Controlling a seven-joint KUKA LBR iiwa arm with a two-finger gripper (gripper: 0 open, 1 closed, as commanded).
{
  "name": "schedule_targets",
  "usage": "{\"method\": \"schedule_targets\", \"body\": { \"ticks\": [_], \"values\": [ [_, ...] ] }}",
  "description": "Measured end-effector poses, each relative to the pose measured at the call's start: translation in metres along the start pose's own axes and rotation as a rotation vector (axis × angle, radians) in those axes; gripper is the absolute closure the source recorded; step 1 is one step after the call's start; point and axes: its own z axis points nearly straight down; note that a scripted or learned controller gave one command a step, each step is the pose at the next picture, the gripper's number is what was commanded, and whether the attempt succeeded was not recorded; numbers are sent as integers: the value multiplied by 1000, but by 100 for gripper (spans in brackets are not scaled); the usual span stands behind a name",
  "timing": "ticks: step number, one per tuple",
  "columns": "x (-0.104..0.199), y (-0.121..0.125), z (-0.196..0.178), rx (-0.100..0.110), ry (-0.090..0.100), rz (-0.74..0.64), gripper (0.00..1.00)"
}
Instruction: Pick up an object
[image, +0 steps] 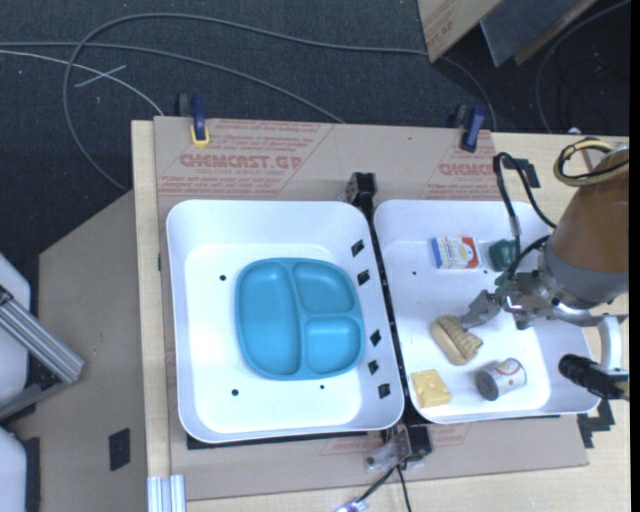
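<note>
Camera view shows you the gripper (487, 308) at right of frame, just touching the tan brush (457, 340); its grip state is unreadable.

Grey arm (590, 240) with orange band enters from the right, wrist bent down and leftward, gripper (480, 312) low, pointing left; finger gap too unclear to judge.

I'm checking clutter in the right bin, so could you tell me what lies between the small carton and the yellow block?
In the camera view, a tan brush lies between the small carton and the yellow block, with the gripper at its upper end.
</note>
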Motion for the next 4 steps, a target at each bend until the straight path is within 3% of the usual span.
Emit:
{"method": "schedule_targets", "body": {
  "ticks": [1,2,4],
  "values": [
    [1,0,52,-1,0,-1,0],
    [0,1,39,-5,-1,-1,100],
    [16,13,-69,-13,-4,-3,100]
  ]
}}
